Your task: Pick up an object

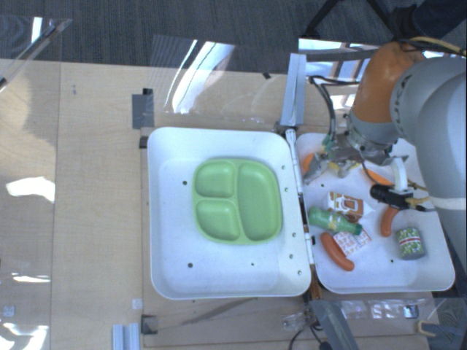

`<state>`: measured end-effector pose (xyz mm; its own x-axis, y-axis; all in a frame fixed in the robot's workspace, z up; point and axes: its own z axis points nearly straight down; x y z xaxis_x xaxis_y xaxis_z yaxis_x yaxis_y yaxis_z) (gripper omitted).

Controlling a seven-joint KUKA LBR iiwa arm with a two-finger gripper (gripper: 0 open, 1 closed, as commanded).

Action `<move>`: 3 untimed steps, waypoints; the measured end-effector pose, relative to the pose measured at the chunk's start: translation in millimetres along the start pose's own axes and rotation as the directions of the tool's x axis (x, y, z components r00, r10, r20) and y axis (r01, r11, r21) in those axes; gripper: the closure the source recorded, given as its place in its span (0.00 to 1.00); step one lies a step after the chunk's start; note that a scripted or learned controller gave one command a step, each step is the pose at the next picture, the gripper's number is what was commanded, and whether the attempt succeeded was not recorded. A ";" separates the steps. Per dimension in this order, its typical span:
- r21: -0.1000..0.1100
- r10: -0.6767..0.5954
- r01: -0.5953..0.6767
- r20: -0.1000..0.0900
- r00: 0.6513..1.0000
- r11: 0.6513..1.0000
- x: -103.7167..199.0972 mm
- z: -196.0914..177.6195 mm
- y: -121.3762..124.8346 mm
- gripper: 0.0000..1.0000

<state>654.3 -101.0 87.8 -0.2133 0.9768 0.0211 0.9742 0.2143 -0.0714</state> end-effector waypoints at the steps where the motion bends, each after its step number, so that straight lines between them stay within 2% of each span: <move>1: -0.001 0.015 -0.015 -0.002 1.000 1.000 -0.7 0.1 0.2 0.00; 2: -0.005 0.021 -0.021 0.003 1.000 1.000 1.3 0.6 -0.5 0.00; 3: -0.026 0.032 -0.032 0.009 0.999 0.999 3.7 1.4 -6.1 0.00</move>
<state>647.5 -98.8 86.9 -0.1829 0.9831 0.0095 0.9820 0.1832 -0.0462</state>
